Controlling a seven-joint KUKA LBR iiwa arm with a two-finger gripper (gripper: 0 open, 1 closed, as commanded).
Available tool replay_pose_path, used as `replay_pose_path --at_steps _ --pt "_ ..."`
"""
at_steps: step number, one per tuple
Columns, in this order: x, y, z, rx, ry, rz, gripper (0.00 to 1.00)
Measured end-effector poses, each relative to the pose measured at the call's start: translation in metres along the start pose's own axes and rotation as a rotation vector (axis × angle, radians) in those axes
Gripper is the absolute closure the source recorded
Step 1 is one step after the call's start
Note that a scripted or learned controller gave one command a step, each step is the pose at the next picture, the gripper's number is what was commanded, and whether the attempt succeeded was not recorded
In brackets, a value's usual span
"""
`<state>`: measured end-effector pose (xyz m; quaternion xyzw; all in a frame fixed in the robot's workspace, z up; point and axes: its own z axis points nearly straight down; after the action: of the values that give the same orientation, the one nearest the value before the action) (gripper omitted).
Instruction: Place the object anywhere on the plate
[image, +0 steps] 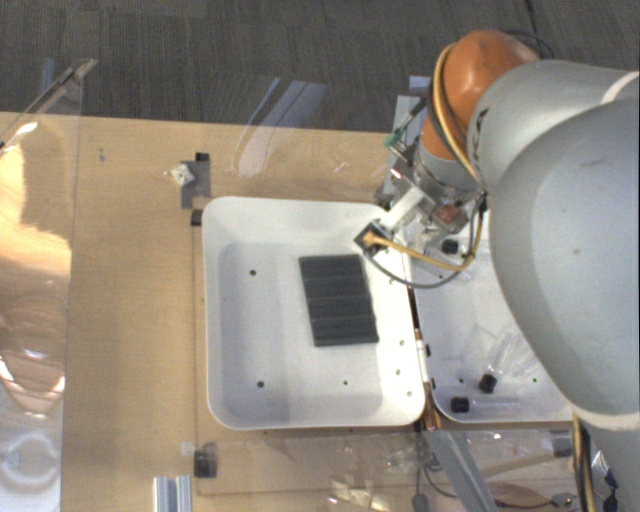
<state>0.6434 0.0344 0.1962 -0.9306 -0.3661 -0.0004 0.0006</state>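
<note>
Wrist (425, 215) over left bin (225, 300) right rim, grip cannot be told, dark ridged plate (339, 300) inside

We took it for a robotics lab: a grey arm (560, 200) reached over a pale wooden table (120, 300) carrying two shallow white bins (212, 330), clear plastic screens (40, 220) stood along the table's edge, and grey carpet (250, 50) lay beyond.

A dark ribbed plate (339, 300) is lying flat near the middle of the left bin (230, 330). The end effector (430, 215) is hanging at the plate's 2 o'clock, above the seam between the bins. A small black piece (487, 382) is sitting in the right bin (515, 397), at the plate's 4 o'clock.
</note>
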Motion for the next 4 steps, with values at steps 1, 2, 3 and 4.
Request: replay_pose_path --at_steps 1,2,3,4 --pt "0.042 -0.042 0.002 -0.001 0.000 0.113 1.00" --pt "0.081 -0.080 0.009 -0.001 0.001 -0.131 1.00" --pt "0.093 -0.131 0.016 -0.001 0.001 -0.633 1.00" --pt "0.126 -0.145 -0.019 -0.005 0.002 -1.542 1.00"
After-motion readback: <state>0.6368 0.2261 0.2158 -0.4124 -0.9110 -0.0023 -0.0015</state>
